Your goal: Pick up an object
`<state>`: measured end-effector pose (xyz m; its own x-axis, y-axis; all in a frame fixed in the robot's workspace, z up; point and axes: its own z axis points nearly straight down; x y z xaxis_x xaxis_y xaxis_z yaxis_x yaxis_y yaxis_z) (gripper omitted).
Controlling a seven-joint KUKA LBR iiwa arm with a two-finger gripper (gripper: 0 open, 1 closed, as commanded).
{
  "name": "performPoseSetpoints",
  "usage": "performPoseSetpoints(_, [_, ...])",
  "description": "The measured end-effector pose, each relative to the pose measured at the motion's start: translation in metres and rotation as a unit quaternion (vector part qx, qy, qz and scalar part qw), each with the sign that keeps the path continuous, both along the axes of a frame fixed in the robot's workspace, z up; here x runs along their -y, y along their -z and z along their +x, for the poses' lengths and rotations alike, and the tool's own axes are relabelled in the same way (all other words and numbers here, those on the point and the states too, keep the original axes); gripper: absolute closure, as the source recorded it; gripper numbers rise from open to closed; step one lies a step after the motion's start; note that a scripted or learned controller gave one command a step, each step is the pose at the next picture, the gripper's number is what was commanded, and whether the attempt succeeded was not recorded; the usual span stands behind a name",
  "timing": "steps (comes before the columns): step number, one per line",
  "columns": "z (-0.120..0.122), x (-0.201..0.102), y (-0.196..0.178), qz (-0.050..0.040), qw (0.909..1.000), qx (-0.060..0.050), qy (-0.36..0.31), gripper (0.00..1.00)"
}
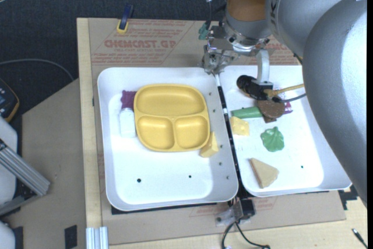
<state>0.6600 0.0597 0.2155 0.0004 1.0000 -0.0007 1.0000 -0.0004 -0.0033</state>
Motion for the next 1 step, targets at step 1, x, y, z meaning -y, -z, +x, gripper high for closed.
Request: performPoseSetpoints(1, [-0.0021, -0.0016, 0.0000, 0.0001, 1.0000, 0.000, 0.000, 1.00])
